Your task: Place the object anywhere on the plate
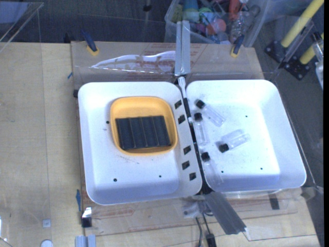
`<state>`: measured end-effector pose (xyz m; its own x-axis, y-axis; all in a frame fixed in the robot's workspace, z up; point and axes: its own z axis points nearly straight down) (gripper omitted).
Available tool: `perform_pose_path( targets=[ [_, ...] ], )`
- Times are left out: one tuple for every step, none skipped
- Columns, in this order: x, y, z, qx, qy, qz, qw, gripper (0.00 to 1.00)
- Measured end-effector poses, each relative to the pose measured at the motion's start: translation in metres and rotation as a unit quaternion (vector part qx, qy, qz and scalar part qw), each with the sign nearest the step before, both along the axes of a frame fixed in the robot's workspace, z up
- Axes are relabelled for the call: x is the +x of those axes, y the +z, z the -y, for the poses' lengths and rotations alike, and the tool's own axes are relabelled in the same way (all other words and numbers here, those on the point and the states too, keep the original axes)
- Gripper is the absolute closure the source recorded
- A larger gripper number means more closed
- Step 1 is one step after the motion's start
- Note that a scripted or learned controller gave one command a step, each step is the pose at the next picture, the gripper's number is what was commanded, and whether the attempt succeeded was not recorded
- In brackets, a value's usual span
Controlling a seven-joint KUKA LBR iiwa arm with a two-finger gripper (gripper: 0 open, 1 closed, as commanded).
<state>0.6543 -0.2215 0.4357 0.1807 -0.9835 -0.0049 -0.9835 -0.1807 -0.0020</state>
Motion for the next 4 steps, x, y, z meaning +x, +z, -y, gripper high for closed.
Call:
perform_pose_path(
  targets=[
    [-0.067,0.000,-0.004,-0.0005,0.058,0.000,0.9983,1.00],
    [-0.002,0.000,-0.008,-0.0008,0.183,0.002,0.9831,1.00],
    [0.014,-0.001,-0.011,-0.0015,0.293,0.003,0.9562,1.00],
    [0.014,-0.002,-0.007,-0.0011,0.419,0.003,0.9079,1.00]
  ],
)
